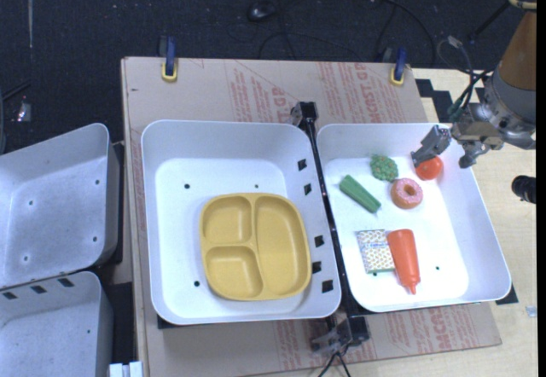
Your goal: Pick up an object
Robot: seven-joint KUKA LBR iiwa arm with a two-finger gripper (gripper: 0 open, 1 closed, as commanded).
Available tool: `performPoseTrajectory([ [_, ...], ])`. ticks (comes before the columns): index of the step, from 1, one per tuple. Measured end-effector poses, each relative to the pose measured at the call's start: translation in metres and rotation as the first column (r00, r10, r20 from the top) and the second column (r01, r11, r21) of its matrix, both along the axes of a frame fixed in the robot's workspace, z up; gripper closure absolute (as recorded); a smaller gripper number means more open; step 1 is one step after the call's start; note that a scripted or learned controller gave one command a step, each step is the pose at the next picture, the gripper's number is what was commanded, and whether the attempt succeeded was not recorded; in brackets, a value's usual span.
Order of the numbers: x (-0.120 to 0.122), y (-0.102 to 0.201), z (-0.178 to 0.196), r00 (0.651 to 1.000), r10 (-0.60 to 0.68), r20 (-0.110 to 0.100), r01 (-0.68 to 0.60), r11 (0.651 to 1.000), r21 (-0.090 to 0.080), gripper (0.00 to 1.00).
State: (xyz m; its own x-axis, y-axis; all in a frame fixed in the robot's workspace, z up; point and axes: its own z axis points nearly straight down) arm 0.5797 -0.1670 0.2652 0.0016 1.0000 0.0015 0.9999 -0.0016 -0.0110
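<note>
Nearest the camera, at the front edge of the worktop (256, 350), sat a black clamp (341, 334) between the two bins. Just beyond it, in the right bin (486, 277), lay an orange bottle (405, 258) with its cap toward the front, touching a small patterned packet (374, 251) on its left. In the left bin (162, 196), rested a yellow tray (254, 246) with three compartments, flat on the floor, nothing in it. Farther back in the right bin, lay a green stick (360, 194) at a slant, near the dividing wall, and a pink donut (407, 193) just to its right, the two apart. Behind those, sat a green lump (384, 167), close to the donut but not touching. Beside it to the right, at the bin's back right part, showed a red ball (429, 168), a likely thing to pick, lying right under the claw (450, 149). Reached in from the right, with the grey arm (512, 102) and its orange band over the bin's far right rim. Showed two dark fingers (432, 145) spread apart, one just above the ball, the other further right near the rim; seemed open, with nothing plainly between them. Could not tell whether the near finger touched the ball. Farthest back, held the board at its far edge with two yellow clips (170, 68), and trailed dark cables (375, 0) across the black floor.
</note>
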Motion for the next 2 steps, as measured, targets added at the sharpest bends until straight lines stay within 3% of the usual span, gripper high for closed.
performPoseTrajectory([
  [1,0.002,0.000,0.006,1.000,0.002,0.011,-0.002,1.000,-0.002,0.00],
  [2,-0.006,-0.001,-0.041,1.000,0.001,0.007,0.000,1.000,-0.001,0.00],
])
